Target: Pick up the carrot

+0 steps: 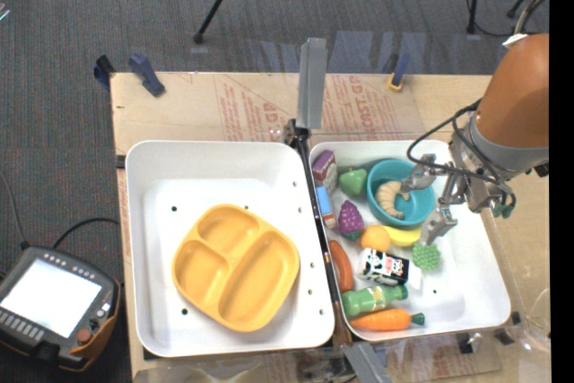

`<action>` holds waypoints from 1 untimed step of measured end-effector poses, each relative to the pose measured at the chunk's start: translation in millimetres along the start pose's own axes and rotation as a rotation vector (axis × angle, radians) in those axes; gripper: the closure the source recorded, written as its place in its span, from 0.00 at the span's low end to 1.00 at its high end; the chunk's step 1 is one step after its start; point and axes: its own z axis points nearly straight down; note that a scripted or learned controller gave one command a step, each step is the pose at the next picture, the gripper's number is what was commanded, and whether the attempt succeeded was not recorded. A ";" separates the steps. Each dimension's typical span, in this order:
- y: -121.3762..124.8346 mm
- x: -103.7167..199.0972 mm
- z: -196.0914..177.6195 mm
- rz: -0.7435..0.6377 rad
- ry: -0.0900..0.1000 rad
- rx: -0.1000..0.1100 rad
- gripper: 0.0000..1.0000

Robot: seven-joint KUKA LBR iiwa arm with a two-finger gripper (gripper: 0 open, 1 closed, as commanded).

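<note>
Orange and tapered, the carrot [384, 320] lies flat along the near edge of the right bin [489, 282], its green tip pointing right. Just behind it, almost touching, lies a green bottle [372, 297], and behind that a small black-and-white carton [384, 265] printed like a cow. A reddish sausage [340, 264] lies along the bin's left wall.

Further back sit a yellow lemon [376, 238] and a banana [404, 236] against the front of a teal bowl [401, 191], which holds a pale curled piece of food [387, 196]. A purple bunch of grapes [351, 217], a green pepper [353, 181] and a small purple box [324, 168] fill the back left corner. A green knobbly piece [427, 257] rests to the right of the carton.

The gripper [429, 209] hangs over the right rim of the bowl and the green knobbly piece, well apart from the carrot. Its two fingers [438, 224] stand spread apart with nothing between them. Above it the orange band [523, 94] of the arm is seen at the right.

The left bin [161, 166] holds a yellow divided plate [236, 265] with three compartments. A tablet-like controller [54, 300] with an orange rim lies on the floor at the lower left.
</note>
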 end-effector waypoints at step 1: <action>58.2 29.2 131.4 -0.005 0.006 -0.002 0.00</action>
